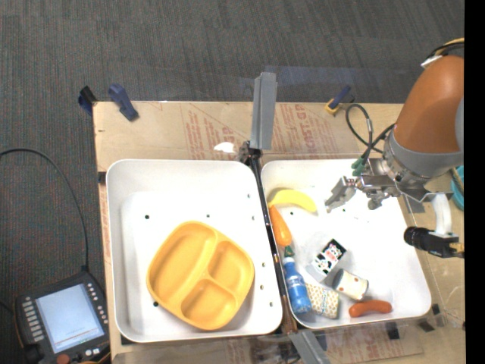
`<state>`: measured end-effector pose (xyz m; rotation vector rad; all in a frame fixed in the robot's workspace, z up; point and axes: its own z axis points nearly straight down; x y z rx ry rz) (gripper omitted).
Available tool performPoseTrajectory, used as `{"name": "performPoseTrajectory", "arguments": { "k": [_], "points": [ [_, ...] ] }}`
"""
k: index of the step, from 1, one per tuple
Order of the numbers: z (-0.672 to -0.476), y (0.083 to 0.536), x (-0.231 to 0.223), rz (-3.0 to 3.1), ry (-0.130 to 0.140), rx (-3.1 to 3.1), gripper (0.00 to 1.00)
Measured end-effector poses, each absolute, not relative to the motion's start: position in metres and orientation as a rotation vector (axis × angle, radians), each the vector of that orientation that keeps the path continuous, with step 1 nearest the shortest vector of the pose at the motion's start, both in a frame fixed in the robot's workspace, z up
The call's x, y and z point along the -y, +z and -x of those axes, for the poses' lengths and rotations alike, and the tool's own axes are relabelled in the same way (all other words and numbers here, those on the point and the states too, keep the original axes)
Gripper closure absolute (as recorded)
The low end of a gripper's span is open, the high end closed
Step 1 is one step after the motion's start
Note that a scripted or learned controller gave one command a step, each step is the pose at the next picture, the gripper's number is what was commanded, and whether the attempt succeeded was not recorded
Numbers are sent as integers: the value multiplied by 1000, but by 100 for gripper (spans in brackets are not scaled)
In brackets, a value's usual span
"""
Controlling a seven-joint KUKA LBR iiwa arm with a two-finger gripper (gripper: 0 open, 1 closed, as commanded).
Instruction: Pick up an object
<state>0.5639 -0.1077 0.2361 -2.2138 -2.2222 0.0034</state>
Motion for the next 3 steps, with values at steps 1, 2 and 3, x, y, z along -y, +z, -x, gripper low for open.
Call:
{"name": "performPoseTrajectory", "arguments": {
  "k": [1,2,3],
  "points": [
    [-540,139,124,2462,5,1941,0],
    [-531,86,126,2466,5,1935,0],
    [-529,94,129,2473,6,1921,100]
  ]
}}
